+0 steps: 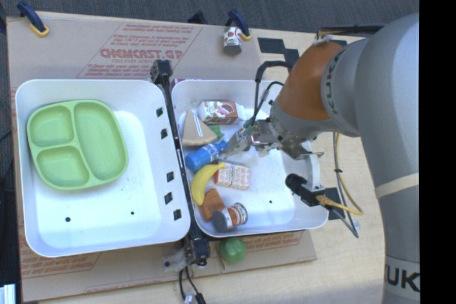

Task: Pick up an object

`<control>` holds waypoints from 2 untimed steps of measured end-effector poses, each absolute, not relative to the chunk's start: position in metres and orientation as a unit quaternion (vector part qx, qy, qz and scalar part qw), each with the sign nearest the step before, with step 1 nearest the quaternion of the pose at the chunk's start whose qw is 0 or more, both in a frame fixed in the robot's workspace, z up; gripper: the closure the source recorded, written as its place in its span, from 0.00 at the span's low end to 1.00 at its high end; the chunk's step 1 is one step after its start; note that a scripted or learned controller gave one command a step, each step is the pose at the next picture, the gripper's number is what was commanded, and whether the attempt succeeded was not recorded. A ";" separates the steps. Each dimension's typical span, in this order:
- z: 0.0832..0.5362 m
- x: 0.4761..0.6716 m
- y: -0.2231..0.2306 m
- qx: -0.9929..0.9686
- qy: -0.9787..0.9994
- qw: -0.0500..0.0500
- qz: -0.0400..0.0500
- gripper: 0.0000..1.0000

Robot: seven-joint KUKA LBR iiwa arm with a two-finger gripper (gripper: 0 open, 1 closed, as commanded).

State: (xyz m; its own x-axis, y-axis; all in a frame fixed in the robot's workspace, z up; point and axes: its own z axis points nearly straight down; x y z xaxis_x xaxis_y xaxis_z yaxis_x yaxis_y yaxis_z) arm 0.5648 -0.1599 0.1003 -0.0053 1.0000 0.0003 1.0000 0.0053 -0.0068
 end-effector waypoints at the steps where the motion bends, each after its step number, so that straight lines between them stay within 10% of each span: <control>1: 0.091 0.477 -0.128 -0.704 -0.710 0.003 0.001 0.00; 2: 0.102 0.479 -0.129 -0.703 -0.712 0.001 0.001 1.00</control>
